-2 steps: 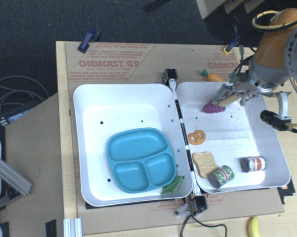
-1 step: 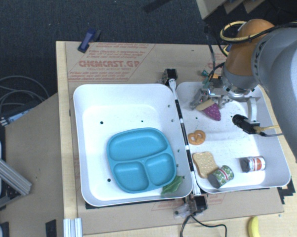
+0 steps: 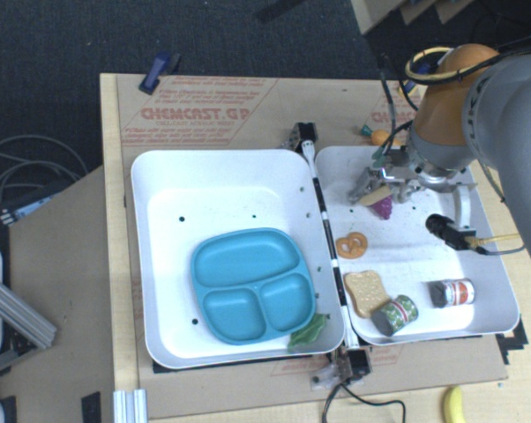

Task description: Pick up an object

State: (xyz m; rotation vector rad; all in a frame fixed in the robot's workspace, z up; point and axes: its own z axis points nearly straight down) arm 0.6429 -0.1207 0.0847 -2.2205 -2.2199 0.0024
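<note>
Pincer (image 3: 382, 186) is low over the far-left part of the right bin (image 3: 482, 258), arm coming in from the right. Can't tell if it's apart or together from this angle. Small purple object (image 3: 383, 208) sits right under and against the tip, on the bin floor, not visibly clamped. Same bin, nearer side: pretzel (image 3: 352, 245) by the left wall, toast slice (image 3: 363, 291), green can (image 3: 395, 314) touching the toast, red-and-white can (image 3: 452, 293) on its side. Left bin (image 3: 221, 188) has a blue divided plate (image 3: 252, 285), with a green piece (image 3: 308, 331) at its near-right corner.
</note>
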